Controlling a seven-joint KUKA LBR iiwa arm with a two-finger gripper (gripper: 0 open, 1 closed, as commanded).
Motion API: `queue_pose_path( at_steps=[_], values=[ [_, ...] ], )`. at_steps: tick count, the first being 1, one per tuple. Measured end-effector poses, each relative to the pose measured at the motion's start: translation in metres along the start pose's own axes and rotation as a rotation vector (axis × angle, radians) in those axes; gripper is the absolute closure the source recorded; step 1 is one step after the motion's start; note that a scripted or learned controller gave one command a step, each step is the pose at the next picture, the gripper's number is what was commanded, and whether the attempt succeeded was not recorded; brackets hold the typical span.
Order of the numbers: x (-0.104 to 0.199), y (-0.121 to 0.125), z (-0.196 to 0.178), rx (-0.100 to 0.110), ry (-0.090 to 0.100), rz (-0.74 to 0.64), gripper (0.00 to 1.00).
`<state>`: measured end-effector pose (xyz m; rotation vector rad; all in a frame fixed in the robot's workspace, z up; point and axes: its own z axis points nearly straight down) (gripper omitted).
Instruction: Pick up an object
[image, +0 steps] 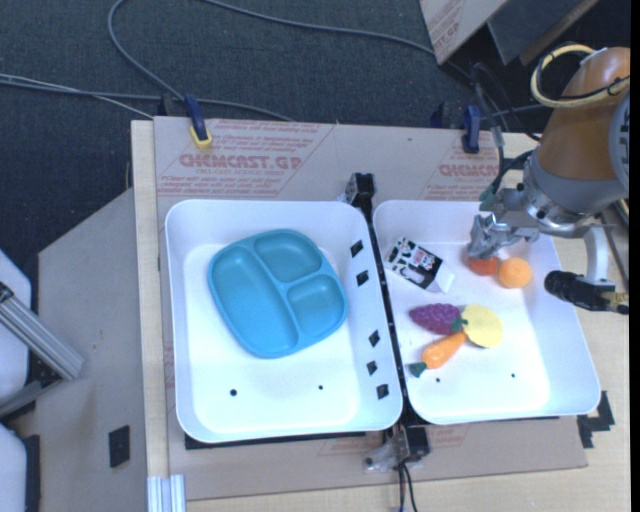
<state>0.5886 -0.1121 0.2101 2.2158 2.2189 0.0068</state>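
Right bin, lower part: orange plastic carrot (443, 351), purple plastic grape bunch (436, 318), yellow plastic lemon (482, 326).
Right bin, upper part: orange plastic ball (514, 273); small red-orange piece (483, 266) under end effector (488, 243).
End effector state: cannot tell.
Progress: nothing visibly lifted; grasp and lift remain.
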Motion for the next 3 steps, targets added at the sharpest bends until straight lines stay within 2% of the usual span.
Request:
queue_pose_path(
  at_steps=[1, 3],
  values=[
    [0.051, -0.014, -0.013, 0.009, 0.004, -0.004, 1.0],
    [0.158, -0.033, 0.002, 0.011, 0.003, -0.004, 1.0]
  ],
)
